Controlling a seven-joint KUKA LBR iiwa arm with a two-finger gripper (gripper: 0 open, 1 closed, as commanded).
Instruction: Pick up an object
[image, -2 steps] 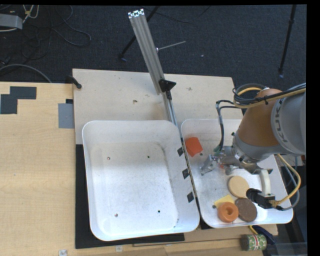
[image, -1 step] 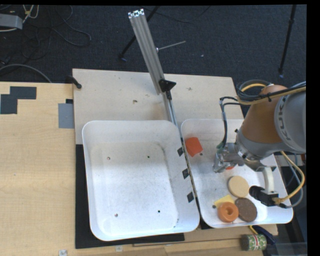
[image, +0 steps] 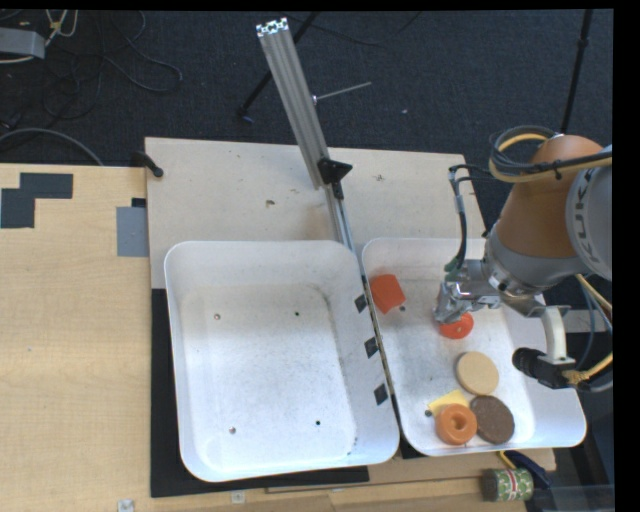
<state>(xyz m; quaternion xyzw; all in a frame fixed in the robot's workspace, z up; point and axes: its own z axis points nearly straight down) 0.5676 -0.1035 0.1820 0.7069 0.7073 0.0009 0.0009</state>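
Observation:
My gripper (image: 454, 305) hangs low in the right bin (image: 566, 428), near its middle. A small red round object (image: 458, 326) sits directly at the gripper's tip, partly hidden by it, and I cannot see whether it is gripped or just lying underneath. An orange-red block (image: 386, 292) lies to the left, close to the bin's left wall. Toward the front lie a tan disc (image: 478, 373), a brown disc (image: 493, 419), an orange ring (image: 456, 426) and a small yellow piece (image: 439, 404).
The left bin (image: 190, 300) stands beside the right one, their walls meeting with black clips along the seam. A slanted aluminium bar (image: 300, 105) reaches down to the bins' back edge. A small green can (image: 510, 485) lies on the bench front.

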